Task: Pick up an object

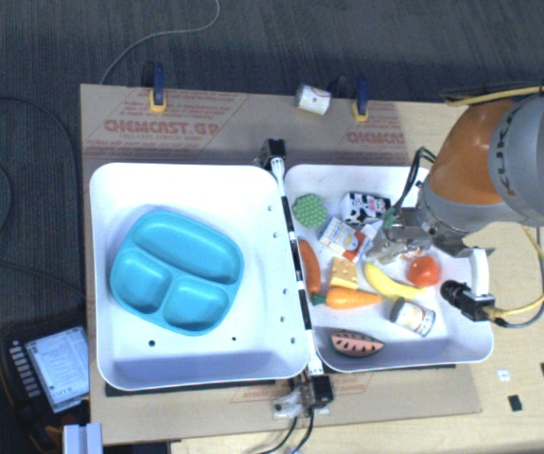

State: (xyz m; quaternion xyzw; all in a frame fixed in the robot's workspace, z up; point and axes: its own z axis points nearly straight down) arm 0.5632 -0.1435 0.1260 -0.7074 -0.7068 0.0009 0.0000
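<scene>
Two white bins (pixel 101 253), one blue tray (pixel 177 270), one banana (pixel 392 283)

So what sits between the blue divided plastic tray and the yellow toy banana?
In the camera view, the bins' adjoining white rims, then an upright orange toy carrot and a pale yellow cheese wedge separate the blue divided tray from the banana.

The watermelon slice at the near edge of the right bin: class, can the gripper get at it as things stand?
Probably yes. The watermelon slice lies alone with bare bin floor around it and nothing on top; the gripper sits over the same bin.
</scene>
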